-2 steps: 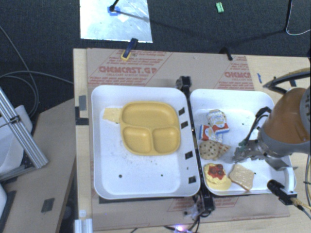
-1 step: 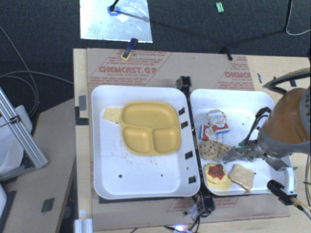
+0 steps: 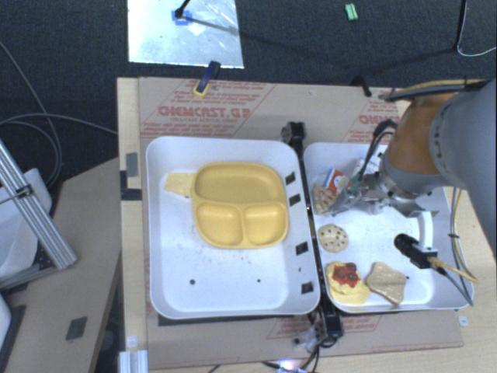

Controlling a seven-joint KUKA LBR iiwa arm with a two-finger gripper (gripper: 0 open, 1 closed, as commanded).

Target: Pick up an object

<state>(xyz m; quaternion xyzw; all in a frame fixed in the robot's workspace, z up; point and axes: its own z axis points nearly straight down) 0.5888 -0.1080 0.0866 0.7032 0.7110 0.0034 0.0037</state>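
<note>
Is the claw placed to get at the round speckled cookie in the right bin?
Probably yes: the claw sits over the same white bin, close to the round speckled cookie, which lies alone on bare floor with nothing covering it.

Glossy yellow plastic tray [image 3: 237,204], smooth white plastic bins [image 3: 167,286], matt printed cardboard [image 3: 225,107]

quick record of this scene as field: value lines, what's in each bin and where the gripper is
left bin: yellow divided plate; pale yellow flat piece touching the plate's left edge
right bin: cookie; round piece with red topping; toast slice; red and white packet
gripper: low over the right bin's far left part, next to the packet
held: nothing seen held
</note>
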